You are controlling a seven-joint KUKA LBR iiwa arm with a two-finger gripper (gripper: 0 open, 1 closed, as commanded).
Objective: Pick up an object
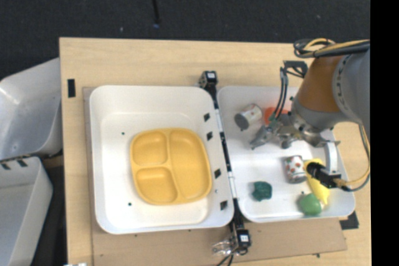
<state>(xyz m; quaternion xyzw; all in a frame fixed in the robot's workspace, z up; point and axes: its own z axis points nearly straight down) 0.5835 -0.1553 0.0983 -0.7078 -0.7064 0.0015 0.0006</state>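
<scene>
The green lump [262, 190] lay near the front of the right bin [274, 212], and it looked soft and light, best pinched across its middle. Further back, the gripper [269, 134] hovered with fingers slightly apart, holding nothing, beside a small grey cup [248, 117]. The left bin [106, 115] held a yellow divided plate [171, 166].

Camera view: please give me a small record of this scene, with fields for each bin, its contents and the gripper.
left bin: holds a yellow divided plate, lying flat near the middle
right bin: holds a grey cup on its side, a green toy, a small can, a yellow-green object, and an orange object partly hidden
gripper: low over the right bin, between grey cup and small can; grasp cannot be judged
bench: light wood
</scene>
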